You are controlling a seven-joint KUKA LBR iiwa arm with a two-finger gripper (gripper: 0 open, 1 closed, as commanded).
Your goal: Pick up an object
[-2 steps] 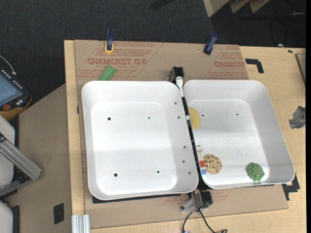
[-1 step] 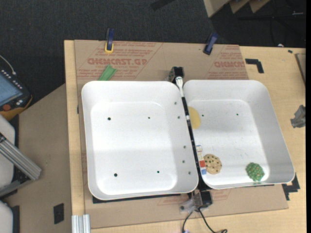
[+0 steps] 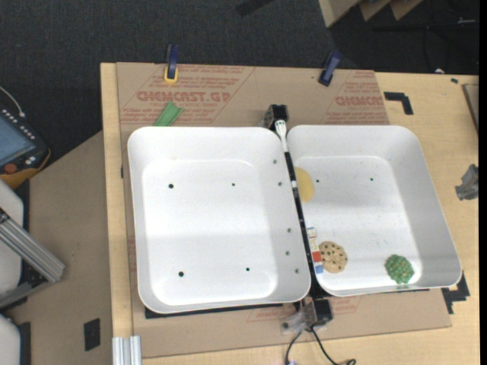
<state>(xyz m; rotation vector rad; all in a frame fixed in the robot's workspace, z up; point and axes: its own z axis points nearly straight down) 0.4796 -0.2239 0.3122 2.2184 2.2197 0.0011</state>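
While the grey shape (image 3: 467,182) poking in at the right edge is looking like the tip of the gripper, so little of it is showing that I cannot tell whether it is open or closed, and nothing is visibly hanging from it. It is sitting just outside the right bin (image 3: 426,166), beyond that bin's far-right rim, so I am judging the pick to be at its very start, with the approach not yet made. Nearest to it, a green lumpy object (image 3: 399,268) is lying in the bin's near right corner. A speckled cookie-like disc (image 3: 332,256) is resting near the front left, just beside a small red-and-white item (image 3: 316,252) tucked against the left wall. A pale yellow disc (image 3: 304,183) is lying further back along that same wall, partly cut off by the rim. The next move is probably calling for a reach inward over the rim and a descent onto one piece, the green one being the most clear of any wall. Beyond, the left bin (image 3: 137,204) is lying alongside, rims touching.
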